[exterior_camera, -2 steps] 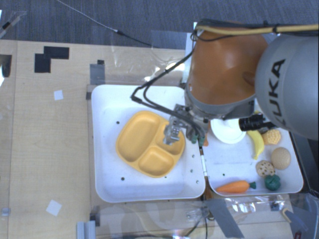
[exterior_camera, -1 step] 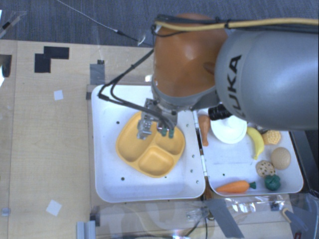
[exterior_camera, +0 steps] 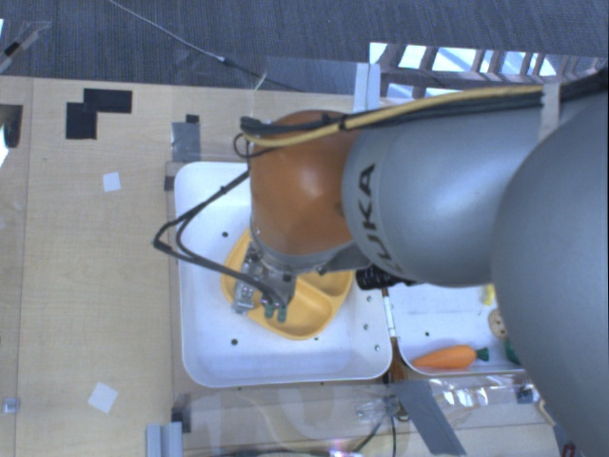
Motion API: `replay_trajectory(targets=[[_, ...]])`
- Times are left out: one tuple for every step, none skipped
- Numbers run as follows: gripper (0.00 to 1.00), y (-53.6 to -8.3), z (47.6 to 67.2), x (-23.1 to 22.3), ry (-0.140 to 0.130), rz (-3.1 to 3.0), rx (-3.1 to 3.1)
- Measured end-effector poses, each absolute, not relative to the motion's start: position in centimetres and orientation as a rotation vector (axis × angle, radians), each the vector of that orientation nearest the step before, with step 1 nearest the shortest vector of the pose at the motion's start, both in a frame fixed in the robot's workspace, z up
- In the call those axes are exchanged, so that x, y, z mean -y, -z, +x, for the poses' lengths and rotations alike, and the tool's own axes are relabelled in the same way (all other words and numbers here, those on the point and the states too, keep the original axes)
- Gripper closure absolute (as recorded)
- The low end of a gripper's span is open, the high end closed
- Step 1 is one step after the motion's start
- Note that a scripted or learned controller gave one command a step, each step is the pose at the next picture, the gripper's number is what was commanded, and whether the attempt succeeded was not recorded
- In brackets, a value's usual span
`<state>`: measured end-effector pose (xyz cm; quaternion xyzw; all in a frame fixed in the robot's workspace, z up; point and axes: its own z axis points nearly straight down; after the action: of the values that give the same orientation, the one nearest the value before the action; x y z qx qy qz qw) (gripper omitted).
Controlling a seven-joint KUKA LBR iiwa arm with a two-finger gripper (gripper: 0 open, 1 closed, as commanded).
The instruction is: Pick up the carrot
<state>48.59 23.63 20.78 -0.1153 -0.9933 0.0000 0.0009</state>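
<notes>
The carrot (exterior_camera: 444, 357), orange with a small green tip at its right end, lies on its side in the right bin (exterior_camera: 409, 350), close to that bin's front wall. My gripper (exterior_camera: 263, 301) hangs below the orange wrist band over the left bin (exterior_camera: 205, 350), well to the left of the carrot. It sits just above a yellow curved object (exterior_camera: 309, 312) in the middle of that bin. The bins' shared walls lie between the gripper and the carrot.
The bulky grey arm covers most of the right bin and the view's right side. A black cable (exterior_camera: 186, 231) loops off the wrist over the left bin. Small yellow and green items (exterior_camera: 497, 324) peek out beside the arm in the right bin.
</notes>
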Motion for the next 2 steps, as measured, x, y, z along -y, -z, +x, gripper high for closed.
replay_trajectory(targets=[[1.0, -26.6, 48.9, -23.6, 0.008, -0.107, 3.149], [1.0, -27.6, 49.0, -23.7, 0.011, -0.098, 3.154]])
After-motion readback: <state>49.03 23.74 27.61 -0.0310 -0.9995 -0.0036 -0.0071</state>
